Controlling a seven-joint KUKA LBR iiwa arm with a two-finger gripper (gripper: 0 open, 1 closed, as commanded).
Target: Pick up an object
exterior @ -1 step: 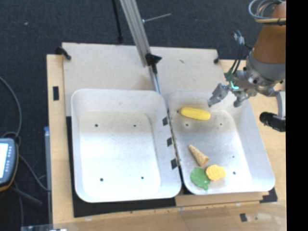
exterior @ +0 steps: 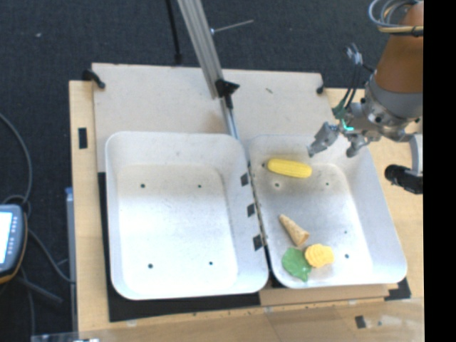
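A yellow corn cob (exterior: pixel 288 167) lies near the far left corner of the right bin (exterior: pixel 370 219). A tan cone-shaped piece (exterior: pixel 293 228) rests toward the bin's near left. Just below it sit a yellow round piece (exterior: pixel 318 255) and a green leafy piece (exterior: pixel 296 263), touching each other. My gripper (exterior: pixel 335 142) hangs above the far edge of the right bin, right of the corn, its two fingers spread apart with nothing between them.
The left bin (exterior: pixel 178 212) sits beside the right one. A slanted aluminium post (exterior: pixel 203 41) rises from behind the bins' shared edge. The bench edge lies close in front of both bins.
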